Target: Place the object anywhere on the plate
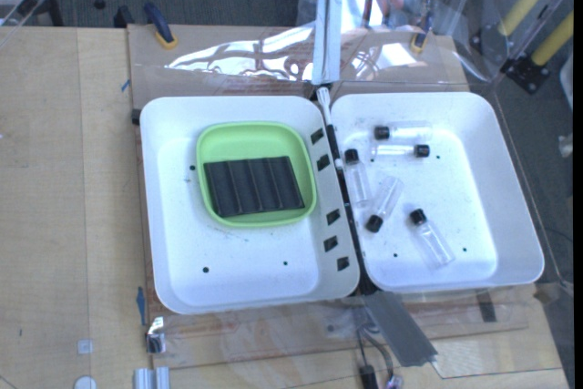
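While vials (401,187) scatter mid right bin (510,232), the green plate (211,141) sits off its bin's walls; pincer state unknowable

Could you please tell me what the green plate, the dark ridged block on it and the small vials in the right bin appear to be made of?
The green plate looks like moulded plastic, smooth and matte, uniform in colour. The dark ridged block seems to be rubber or foam, dull black with parallel grooves; I cannot say which. The vials look like clear glass or plastic, see-through, with black caps.
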Controlling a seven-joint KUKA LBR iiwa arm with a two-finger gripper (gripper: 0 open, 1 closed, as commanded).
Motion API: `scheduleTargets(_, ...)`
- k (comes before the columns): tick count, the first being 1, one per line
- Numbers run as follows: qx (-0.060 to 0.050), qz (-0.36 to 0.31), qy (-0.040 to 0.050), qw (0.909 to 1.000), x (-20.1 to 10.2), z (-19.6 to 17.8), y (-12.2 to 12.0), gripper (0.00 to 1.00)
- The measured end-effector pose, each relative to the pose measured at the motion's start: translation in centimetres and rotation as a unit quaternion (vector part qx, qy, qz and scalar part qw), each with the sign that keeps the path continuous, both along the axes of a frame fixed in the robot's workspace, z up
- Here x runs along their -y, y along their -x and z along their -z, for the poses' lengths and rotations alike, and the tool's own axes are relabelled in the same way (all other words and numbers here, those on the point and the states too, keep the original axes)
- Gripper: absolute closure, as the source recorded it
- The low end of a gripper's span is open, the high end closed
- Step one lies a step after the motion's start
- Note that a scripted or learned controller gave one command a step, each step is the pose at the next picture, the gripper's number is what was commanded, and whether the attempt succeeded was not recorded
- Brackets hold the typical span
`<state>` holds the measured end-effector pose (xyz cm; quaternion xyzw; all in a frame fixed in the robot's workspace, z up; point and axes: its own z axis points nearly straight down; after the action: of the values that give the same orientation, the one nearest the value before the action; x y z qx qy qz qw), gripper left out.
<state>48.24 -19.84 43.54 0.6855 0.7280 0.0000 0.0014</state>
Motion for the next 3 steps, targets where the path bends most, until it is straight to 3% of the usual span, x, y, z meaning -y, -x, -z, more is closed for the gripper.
scheduleTargets(1,0.001,0.056,0.0007,0.9984,2.4,0.0,-6.4,0.00)
scheduleTargets(2,0.001,-0.008,0.0008,1.0000,2.2,0.0,-12.0,0.00)
scheduleTargets(3,0.000,0.032,0.0003,0.9995,2.3,0.0,-18.5,0.00)
